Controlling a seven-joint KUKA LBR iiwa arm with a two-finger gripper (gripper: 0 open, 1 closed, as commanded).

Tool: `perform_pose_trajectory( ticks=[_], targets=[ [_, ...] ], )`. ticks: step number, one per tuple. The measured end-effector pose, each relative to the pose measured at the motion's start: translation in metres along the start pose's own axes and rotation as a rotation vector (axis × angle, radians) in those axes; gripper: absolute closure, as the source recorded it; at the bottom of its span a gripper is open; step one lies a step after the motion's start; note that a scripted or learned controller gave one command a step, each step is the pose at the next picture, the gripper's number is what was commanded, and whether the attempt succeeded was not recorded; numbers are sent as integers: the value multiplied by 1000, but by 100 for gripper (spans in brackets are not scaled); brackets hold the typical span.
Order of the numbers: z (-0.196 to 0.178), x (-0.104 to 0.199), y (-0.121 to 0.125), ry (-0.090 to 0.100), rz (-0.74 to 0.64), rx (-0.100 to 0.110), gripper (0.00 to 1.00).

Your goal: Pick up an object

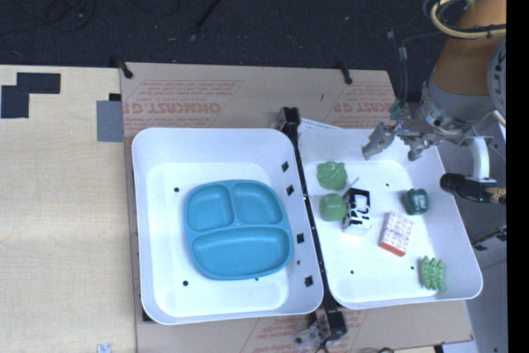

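Observation:
Several small objects lie in the right bin (pixel 463 248): a pale green lump (pixel 331 174), a green ball (pixel 333 207), a black and white piece (pixel 357 211), a red and white box (pixel 396 233), a dark green piece (pixel 416 201) and a knobbly green piece (pixel 431 273). My gripper (pixel 391 150) hangs over the bin's far edge, above and to the right of the pale green lump. Its fingers are spread open with nothing between them.
The left bin (pixel 157 178) holds a blue divided plate (pixel 238 229). A black divider (pixel 302 211) runs between the bins. Brown cardboard (pixel 215 95) lies under both, with a wooden bench top (pixel 58 219) to the left. The arm's orange band (pixel 471 37) is at the upper right.

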State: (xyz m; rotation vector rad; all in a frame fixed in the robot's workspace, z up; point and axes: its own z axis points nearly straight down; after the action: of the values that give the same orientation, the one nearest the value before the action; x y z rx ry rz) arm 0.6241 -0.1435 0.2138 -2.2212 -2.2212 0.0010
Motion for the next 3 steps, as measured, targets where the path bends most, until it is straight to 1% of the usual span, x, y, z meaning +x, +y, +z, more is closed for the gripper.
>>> perform_pose_trajectory(
  ticks=[1,2,3],
  targets=[
    [17,102,-9,5,-8,5,0],
    [6,96,-9,1,-2,4,100],
    [-241,167,-26,2,-6,-17,100]
  ],
)
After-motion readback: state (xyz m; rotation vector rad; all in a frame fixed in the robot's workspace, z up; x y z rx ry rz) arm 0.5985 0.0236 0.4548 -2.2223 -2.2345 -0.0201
